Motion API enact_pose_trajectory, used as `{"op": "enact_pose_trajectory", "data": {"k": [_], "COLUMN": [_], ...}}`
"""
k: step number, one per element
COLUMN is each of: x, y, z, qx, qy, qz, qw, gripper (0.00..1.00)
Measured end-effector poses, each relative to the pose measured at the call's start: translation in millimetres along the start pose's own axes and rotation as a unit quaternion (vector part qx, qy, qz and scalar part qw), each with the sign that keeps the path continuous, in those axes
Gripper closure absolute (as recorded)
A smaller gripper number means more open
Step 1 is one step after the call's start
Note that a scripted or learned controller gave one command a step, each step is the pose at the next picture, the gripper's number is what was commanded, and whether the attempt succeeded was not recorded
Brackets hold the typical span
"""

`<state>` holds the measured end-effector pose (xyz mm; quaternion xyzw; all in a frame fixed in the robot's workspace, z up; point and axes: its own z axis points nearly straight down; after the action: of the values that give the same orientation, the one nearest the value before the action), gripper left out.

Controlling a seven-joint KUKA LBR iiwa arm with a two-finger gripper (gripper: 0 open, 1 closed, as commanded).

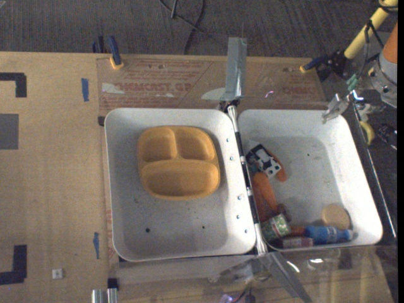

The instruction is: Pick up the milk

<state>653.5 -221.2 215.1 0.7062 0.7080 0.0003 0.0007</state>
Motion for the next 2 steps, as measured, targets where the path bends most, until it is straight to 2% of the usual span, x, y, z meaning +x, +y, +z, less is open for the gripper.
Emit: {"op": "enact_pose_trajectory", "data": {"k": [1, 2], "x": [101.4, 122.2], "y": [14.4, 14.8], "z": [0.9, 94.7], "qx": [0.0, -0.001], "qy": [0.0, 0.0], "qz": [-0.046, -0.152], "qw": [0.9989, 0.9883], "gripper": [0.0, 0.0]}}
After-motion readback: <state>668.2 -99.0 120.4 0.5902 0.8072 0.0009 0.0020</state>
